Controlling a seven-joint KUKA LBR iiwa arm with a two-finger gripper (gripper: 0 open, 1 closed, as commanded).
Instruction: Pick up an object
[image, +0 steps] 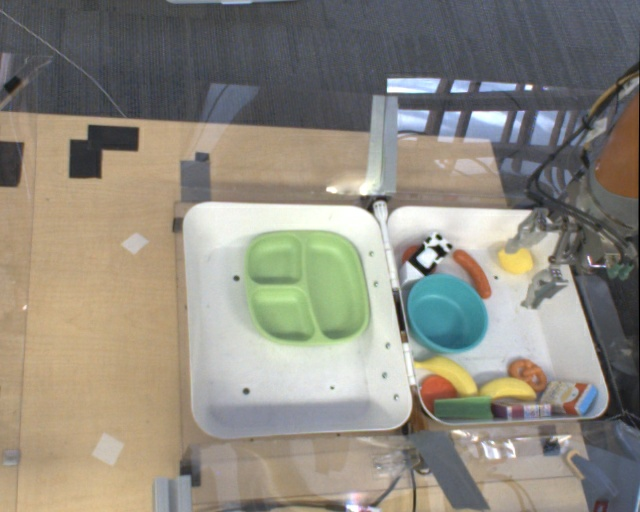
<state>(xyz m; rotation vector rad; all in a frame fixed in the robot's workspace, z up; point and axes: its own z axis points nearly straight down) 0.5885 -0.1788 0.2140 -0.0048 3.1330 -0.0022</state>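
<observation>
Over the right-hand bin (590, 345), near its far right corner, the pincer (535, 262) hangs with its two grey fingers spread, one fingertip (522, 238) toward the back wall and the other nearer the camera, and nothing between them. A small yellow object (516, 261), perhaps a toy lemon though the view is too coarse to be sure, lies on the bin floor right in the gap between those fingers, so I judge the arm to be in the approach step, lined up on a candidate but not yet gripping it. Whether the fingertips have reached the floor or are above it cannot be read from this slanted view. Other pickable things crowd the same bin: a teal bowl (447, 313) in the middle, an orange-red sausage (473, 272) just behind it, a black-and-white item (432, 252) near the dividing wall, a banana (448, 372), a red tomato-like piece (436, 389), a green block (462, 407), and a pretzel-like piece (527, 373) along the near edge. The left-hand bin (215, 300) carries a green divided tray (305, 286). The next move, as I see it, calls for a short descent so the fingers straddle the yellow piece, then a firm closing; the thing looks rounded and smooth, so an off-centre squeeze could squirt it sideways toward the wall.
</observation>
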